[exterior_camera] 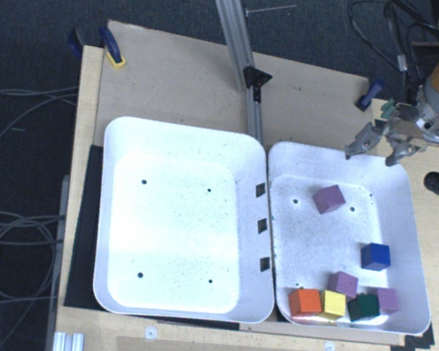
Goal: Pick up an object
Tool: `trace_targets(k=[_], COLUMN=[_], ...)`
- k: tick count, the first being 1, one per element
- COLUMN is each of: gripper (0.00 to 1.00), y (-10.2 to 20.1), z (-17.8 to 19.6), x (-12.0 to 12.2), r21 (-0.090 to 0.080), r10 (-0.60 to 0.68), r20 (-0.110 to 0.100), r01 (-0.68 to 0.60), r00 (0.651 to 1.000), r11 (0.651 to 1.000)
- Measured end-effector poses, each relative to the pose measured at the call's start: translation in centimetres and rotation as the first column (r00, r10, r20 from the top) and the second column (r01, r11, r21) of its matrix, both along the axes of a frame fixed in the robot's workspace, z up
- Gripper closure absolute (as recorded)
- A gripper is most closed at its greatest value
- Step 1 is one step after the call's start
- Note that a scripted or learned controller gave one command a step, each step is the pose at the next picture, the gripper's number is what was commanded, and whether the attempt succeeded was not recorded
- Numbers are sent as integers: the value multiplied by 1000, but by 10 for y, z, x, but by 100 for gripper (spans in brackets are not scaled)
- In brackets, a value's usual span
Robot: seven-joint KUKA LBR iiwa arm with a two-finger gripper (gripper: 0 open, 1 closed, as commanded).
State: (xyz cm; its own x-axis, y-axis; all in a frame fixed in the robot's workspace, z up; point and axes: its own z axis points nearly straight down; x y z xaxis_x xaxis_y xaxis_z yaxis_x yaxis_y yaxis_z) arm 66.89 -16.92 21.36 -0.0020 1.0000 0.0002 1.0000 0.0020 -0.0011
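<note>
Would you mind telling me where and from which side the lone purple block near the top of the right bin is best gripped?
Probably from straight above, tool closing across two opposite flat sides. The purple block stands alone and sits turned, so the fingers should be turned to match.

Seven small cubes lie in the right bin. A purple cube (pixel 329 199) rests alone near its upper centre, and a blue cube (pixel 376 256) lies by the right wall. Orange (pixel 306 301), yellow (pixel 334 304), green (pixel 364 307) and two purple cubes (pixel 345 283) (pixel 387 299) cluster along the lower edge.
</note>
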Motion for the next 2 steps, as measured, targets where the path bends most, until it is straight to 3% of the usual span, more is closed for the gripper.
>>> trace_targets(k=[1, 2], gripper=[0, 0], y=[0, -3], z=[0, -43], x=[0, 1], r21=[-1, 0], r10=[0, -1], r20=[0, -4], r01=[0, 1], r00=[1000, 1000], r11=[1000, 1000])
